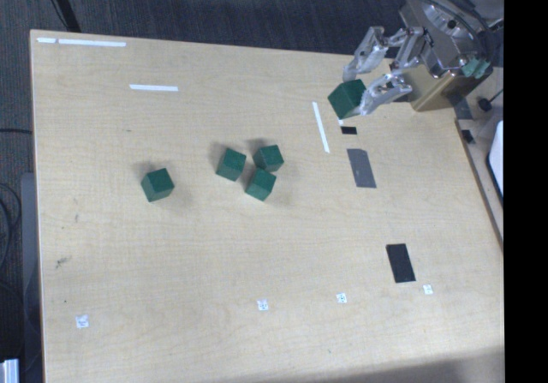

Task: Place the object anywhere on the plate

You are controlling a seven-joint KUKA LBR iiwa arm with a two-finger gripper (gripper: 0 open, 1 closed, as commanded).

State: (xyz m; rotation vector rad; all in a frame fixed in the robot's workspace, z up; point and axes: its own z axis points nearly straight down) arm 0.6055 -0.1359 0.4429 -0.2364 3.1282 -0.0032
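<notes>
While four green cubes sit on the tan tabletop (171, 287), the gripper (364, 86) at two o'clock in the camera view has its silver fingers (370, 45) clamped on a fifth green cube (346, 99), one finger above the block and one beside its right face, the block lifted clear of the surface over its own dark shadow. A thin white strip (320, 127) lies just below the held cube, with a grey patch (361, 168) at four o'clock from it and a black patch (400, 262) farther toward five. Near the centre, three cubes cluster: one (230, 164) at left, one (269, 157) at upper right, one (260, 184) beneath. A lone cube (157, 184) rests at nine o'clock. Another white strip (153, 88) lies toward eleven.
</notes>
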